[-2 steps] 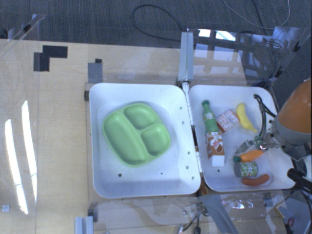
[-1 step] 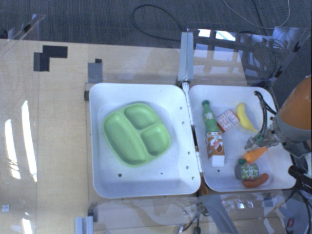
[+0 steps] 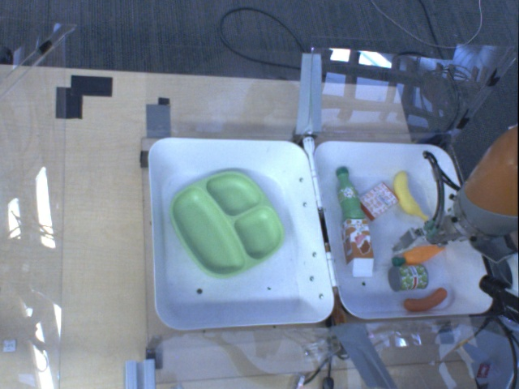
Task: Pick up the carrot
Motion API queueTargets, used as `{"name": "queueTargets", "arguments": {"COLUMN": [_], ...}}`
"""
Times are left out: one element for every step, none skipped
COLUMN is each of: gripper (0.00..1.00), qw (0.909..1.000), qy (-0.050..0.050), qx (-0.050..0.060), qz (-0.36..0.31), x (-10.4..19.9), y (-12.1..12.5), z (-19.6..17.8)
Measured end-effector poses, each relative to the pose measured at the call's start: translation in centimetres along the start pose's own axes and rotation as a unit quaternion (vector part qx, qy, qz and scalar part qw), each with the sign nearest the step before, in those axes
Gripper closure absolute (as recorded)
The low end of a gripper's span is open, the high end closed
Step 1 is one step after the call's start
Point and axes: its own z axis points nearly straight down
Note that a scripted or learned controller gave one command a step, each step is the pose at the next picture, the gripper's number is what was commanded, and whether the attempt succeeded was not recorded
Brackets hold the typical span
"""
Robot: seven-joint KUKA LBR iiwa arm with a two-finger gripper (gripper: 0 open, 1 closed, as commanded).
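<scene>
The carrot (image 3: pixel 423 254) is a short orange piece lying in the right bin (image 3: pixel 381 156), near its right side. My gripper (image 3: pixel 427 237) hangs directly over it, its tip at the carrot's upper edge, touching or nearly so. The grey arm with its orange band (image 3: pixel 496 186) reaches in from the right and hides the bin's right wall.
Close around the carrot are a green can (image 3: pixel 408 277) just below-left, a red sausage (image 3: pixel 426 300) below, and a banana (image 3: pixel 408 194) above. A green bottle (image 3: pixel 352 221) and a small red-white box (image 3: pixel 378 199) lie further left. The left bin (image 3: pixel 170 298) holds a green divided plate (image 3: pixel 227 222).
</scene>
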Motion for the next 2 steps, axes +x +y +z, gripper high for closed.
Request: {"name": "queueTargets", "arguments": {"gripper": [0.0,1.0], "qw": [0.9993,0.9994], "qy": [0.002,0.002], "qx": [0.003,-0.002], "qz": [0.037,0.034], "x": [-0.7,-0.5], "y": [-2.3,-1.7], "z": [1.2,0.0]}}
